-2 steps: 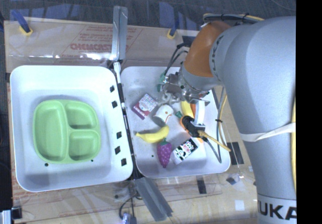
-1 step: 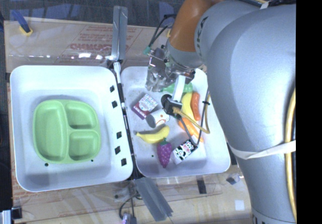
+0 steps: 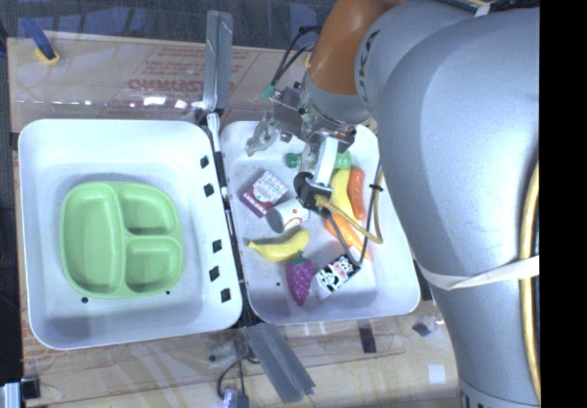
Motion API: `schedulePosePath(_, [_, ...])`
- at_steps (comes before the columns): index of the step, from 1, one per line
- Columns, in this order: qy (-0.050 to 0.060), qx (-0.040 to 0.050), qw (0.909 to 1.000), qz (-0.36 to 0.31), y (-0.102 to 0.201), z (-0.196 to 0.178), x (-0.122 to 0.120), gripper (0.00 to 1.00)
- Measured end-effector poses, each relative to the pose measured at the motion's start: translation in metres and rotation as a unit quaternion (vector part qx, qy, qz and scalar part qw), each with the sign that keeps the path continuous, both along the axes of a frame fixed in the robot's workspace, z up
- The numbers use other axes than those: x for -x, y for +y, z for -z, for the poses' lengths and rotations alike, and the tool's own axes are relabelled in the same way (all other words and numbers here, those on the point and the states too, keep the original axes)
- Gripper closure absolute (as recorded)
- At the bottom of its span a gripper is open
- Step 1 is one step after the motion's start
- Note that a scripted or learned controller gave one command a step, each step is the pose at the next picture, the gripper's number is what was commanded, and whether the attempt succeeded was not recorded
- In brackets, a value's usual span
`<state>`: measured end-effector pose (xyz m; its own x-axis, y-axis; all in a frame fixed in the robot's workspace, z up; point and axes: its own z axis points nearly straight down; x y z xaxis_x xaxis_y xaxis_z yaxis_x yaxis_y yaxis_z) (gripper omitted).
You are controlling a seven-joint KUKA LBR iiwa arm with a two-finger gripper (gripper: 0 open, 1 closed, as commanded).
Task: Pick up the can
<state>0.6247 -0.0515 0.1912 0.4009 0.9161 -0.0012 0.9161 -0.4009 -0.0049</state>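
The can (image 3: 263,192), maroon with a white label, lies on its side in the upper left part of the right bin (image 3: 390,282). My gripper (image 3: 264,137) hangs over the far left corner of that bin, a little beyond the can and apart from it. Nothing shows between the gripper and the can. The grey arm with its orange band reaches in from the right and hides the bin's far right part.
Close to the can lie a small white and red item (image 3: 292,214), a banana (image 3: 282,245), purple grapes (image 3: 300,279), a cow-patterned carton (image 3: 337,273), a carrot (image 3: 343,230) and yellow and orange pieces (image 3: 343,192). The left bin (image 3: 37,159) holds a green divided plate (image 3: 121,237).
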Motion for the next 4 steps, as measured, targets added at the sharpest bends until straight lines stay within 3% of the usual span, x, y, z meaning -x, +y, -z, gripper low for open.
schedulePosePath(1, [0.001,0.0001,0.9965,0.083,-0.024,0.001,0.041,0.0])
schedulePosePath(2, [-0.001,0.0001,0.9949,0.101,-0.047,0.09,0.057,0.0])
schedulePosePath(3, [-0.001,0.0007,0.9773,0.212,-0.024,0.0,0.013,0.0])
schedulePosePath(4, [0.0,0.0002,0.9703,0.242,-0.092,0.084,0.026,0.0])
